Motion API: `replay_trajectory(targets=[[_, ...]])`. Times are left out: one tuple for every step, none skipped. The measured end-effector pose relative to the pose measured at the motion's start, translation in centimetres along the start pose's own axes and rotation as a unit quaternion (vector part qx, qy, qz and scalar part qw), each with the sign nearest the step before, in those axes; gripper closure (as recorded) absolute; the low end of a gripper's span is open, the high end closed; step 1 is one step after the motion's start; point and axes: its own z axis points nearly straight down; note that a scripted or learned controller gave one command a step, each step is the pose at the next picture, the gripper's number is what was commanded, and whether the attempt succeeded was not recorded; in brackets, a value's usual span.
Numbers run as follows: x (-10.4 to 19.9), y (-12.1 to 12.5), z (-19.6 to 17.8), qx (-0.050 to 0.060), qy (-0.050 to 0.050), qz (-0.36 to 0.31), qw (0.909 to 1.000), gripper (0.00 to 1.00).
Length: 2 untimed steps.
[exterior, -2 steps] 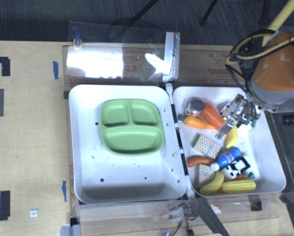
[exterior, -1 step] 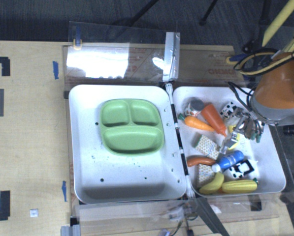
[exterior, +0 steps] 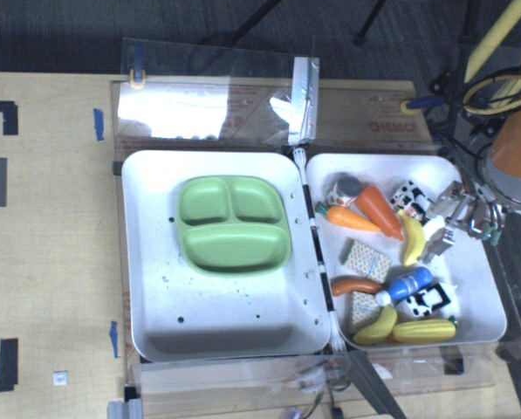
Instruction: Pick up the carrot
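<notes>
I saw the carrot (exterior: 354,219) lying flat in the upper left part of the right bin (exterior: 483,295), its length running left to right, with nothing gripping it. Just right of the carrot, and touching it, lay a red-orange pepper-like piece (exterior: 379,209), tilted. Above the carrot sat a dark grey round thing (exterior: 346,185). Right of the carrot, past the red piece, a banana (exterior: 412,237) stood nearly upright in the picture, and a black-and-white patterned block (exterior: 409,196) lay above that. Below the carrot I made out a speckled card (exterior: 365,257), then a sausage (exterior: 356,284), a blue bottle (exterior: 406,285), and 2 yellow pieces (exterior: 406,327) along the bin's lower wall. The jaws (exterior: 449,225) hung well right of the carrot, near the banana, and stood apart around nothing. Left of the carrot, across the divider, the left bin (exterior: 147,260) held a green 3-compartment plate (exterior: 234,223). Both bins sat on the counter (exterior: 42,234).
</notes>
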Motion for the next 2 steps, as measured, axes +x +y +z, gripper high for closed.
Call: replay_trajectory(targets=[[-1.3, 7.7, -1.9, -0.001, -0.001, -0.101, 0.9949, 0.00], [4.9, 16.4, -3.5, -0.001, 0.002, -0.120, 0.9928, 0.00]])
